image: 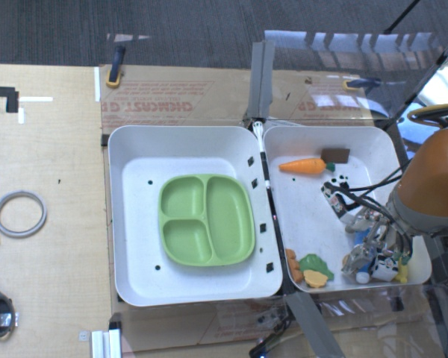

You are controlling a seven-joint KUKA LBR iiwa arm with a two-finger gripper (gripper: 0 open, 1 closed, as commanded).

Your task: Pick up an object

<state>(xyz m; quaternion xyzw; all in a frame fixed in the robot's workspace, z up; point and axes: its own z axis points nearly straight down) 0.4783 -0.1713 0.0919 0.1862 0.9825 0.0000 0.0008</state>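
Bins side by side on the bench, and the action is all on the right. The right bin point(291, 162) carries the clutter, while the left bin point(134, 200) holds a green divided plate point(207, 220) sitting flat in its middle, three compartments showing.

Up near the far wall of the right bin lies a toy carrot point(303, 167), orange, on its side, tip pointing toward the divider. Just beside its thick end sits a small brown block point(335, 155), near but apart from it. Down at the near-left corner there's a green leafy piece point(312, 262) with a yellow-orange piece point(315, 277) touching it, and a small orange bit point(291, 259) right against the bin wall.

The arm comes in from the right, its orange band point(433, 170) big at the frame edge, cables looping off it. The gripper point(372, 253) is low over the near-right corner of the right bin, hanging among a tangle of small objects point(384, 267), white, blue and yellow bits that can't be told apart. Whether the fingers are apart or together can't be told here; the metal parts and the clutter blur into each other, and nothing is plainly seen between them.

Off to the left on the wooden bench, a grey ring point(18, 213) lies flat, well apart from the bins.
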